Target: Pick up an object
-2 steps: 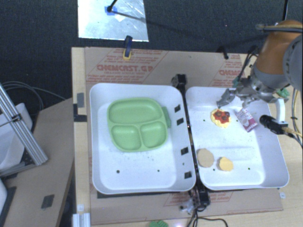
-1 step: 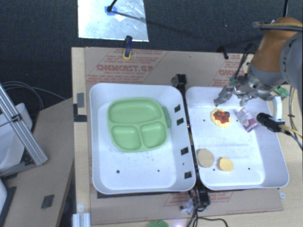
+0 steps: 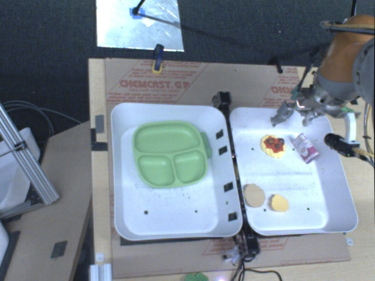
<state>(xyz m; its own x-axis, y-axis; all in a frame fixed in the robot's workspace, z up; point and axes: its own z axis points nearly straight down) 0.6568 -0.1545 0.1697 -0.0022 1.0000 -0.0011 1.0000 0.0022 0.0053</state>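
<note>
- Overhead, the camera view shows the gripper hanging above the far edge of the right bin, its two fingers spread apart with nothing between them.
- Just beyond the fingertips, toward the near side, a small pizza toy with red topping lies flat on the bin floor, apart from the fingers.
- Beside that, right of the fingers, a small pink-and-white packet rests on the floor, tilted.
- Farther from the fingers, near the front of the same bin, a tan round cookie and a yellow round piece sit just beside each other.
- Well left of the fingers, the left bin holds a green divided tray.
</note>
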